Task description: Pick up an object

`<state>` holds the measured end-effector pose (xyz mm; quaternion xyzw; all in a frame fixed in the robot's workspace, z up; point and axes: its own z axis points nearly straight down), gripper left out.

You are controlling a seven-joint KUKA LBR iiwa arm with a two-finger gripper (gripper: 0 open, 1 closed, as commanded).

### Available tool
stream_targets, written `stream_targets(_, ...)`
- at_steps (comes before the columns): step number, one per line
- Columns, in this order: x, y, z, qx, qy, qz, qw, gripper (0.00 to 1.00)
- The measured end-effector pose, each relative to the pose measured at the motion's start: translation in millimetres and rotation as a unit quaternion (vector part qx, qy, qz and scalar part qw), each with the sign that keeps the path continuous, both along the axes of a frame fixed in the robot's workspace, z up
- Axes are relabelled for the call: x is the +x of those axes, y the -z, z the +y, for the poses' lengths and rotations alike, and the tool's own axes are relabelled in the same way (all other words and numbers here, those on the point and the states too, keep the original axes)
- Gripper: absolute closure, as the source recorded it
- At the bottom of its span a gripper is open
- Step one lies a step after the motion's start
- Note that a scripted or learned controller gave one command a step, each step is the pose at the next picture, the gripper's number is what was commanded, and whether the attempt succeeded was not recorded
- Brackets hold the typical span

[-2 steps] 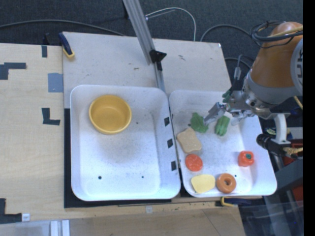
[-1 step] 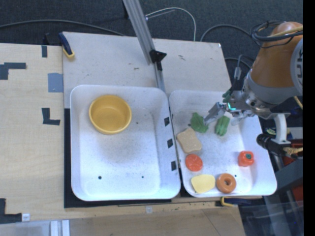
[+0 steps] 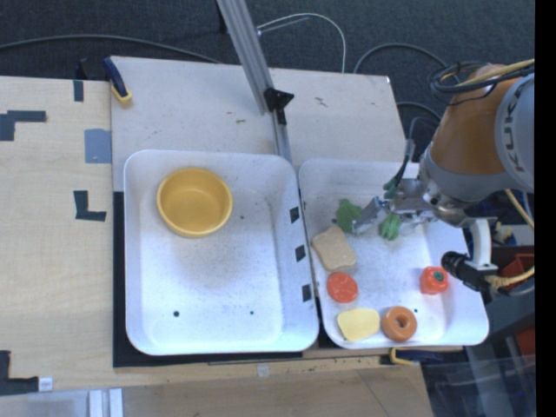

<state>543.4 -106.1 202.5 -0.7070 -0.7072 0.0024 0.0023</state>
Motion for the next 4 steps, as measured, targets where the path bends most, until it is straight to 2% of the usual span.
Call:
stream_targets(1,0,59,10,0.0006,-0.001,0.001,1.0000,0.00)
stream_targets(2,1,107,10,0.0004,0.000,-0.003,1.0000,0.00)
stream_targets(3,1,97,11,0.0005,-0.001,-0.004,1.0000,1.00)
stream_targets(4,0,38,3,-0.0003,0.000,-0.005,1.0000,1.00)
